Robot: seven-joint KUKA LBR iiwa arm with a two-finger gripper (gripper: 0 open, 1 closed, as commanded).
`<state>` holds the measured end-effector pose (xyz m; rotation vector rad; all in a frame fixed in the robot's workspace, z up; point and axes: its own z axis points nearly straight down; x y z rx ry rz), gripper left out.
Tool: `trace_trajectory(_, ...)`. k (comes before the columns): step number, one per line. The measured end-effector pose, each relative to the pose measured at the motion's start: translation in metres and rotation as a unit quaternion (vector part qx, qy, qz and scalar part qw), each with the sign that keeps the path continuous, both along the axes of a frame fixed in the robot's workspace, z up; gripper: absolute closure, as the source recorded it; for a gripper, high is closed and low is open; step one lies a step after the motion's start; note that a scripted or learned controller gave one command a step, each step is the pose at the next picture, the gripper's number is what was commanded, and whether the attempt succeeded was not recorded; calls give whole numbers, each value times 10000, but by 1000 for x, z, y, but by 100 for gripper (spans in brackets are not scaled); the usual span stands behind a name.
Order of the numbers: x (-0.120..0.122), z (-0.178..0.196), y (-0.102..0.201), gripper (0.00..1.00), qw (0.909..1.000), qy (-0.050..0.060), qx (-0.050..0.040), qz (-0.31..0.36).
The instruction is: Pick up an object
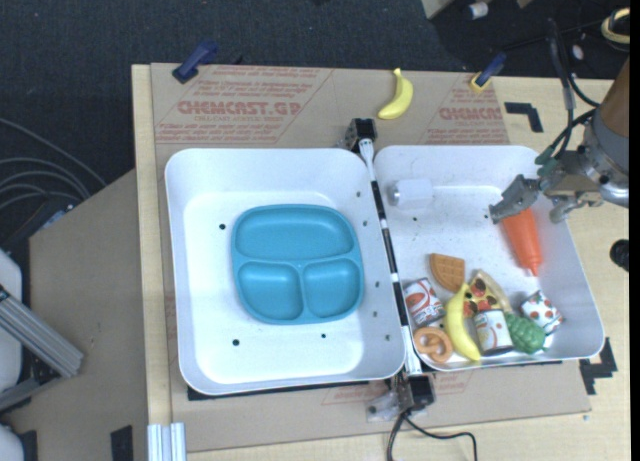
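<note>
My gripper (531, 206) hangs over the right bin (470, 171) near its right wall, open, its two dark fingers spread to either side of the upper end of an orange carrot (525, 241). The carrot lies slanted on the bin floor just below the fingers; whether they touch it is not clear. Nothing is lifted. Lower in the same bin lie a yellow banana (460, 324), a brown cracker (448, 271), a pretzel (433, 342), two small cans (421, 301), a pizza slice (487, 294) and a green broccoli piece (526, 333).
A small white block (410, 191) lies at the right bin's upper left. The left bin (200, 199) holds a blue divided plate (296, 261). A second banana (397, 97) lies on the bench behind the bins. Cables run at the far right.
</note>
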<state>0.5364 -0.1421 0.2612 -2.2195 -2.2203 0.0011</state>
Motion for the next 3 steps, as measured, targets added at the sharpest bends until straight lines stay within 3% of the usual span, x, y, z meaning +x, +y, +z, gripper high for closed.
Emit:
trace_trajectory(1, -6, -157, -38, 0, 10000, -3, -4, -5)
trace_trajectory(2, 102, -177, -44, 0, 10000, -10, -2, 5)
trace_trajectory(3, 103, -166, -44, 100, 10000, -19, -9, 11)
